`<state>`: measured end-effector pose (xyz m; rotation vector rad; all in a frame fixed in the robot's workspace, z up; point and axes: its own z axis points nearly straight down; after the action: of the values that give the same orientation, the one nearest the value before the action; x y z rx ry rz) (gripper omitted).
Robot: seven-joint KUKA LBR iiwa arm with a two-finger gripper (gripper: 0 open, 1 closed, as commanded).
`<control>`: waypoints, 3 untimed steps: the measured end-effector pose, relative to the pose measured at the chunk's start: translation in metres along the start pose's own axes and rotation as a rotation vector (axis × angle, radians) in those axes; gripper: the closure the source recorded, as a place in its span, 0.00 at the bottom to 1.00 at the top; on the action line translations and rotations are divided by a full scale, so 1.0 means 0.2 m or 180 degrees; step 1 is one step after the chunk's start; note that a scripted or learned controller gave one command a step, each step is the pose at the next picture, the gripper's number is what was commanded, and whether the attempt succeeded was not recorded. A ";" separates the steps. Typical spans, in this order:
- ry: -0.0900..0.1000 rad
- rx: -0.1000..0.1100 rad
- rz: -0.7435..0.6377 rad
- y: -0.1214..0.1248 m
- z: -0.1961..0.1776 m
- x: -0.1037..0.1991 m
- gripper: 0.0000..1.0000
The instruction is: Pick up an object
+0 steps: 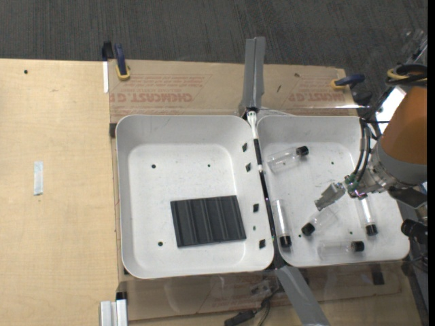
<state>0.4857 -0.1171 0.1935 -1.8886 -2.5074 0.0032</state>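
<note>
So far nothing is seen lifted. The gripper (331,195) is lowered into the right bin (340,136), but whether it is open or closed cannot be told. A clear tube (315,221) lies at its seven o'clock, others at five and eleven. The grasp and lift remain, by this judgement.

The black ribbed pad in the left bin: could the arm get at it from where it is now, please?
Probably yes. The black ribbed pad lies flat with nothing on it or around it in the left bin. The gripper hangs over the right bin, so it must cross the divider first.
</note>
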 end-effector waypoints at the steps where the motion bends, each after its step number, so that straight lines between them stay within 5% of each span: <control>1: -0.0002 -0.0006 -0.0212 0.04 0.51 -0.15 0.00; 2: -0.0011 -0.0014 -0.1228 0.09 0.51 -0.46 0.00; 3: -0.0007 -0.0021 -0.2507 -0.07 0.50 -0.52 0.00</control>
<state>0.5012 -0.2200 0.0926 -0.7833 -3.0450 -0.0045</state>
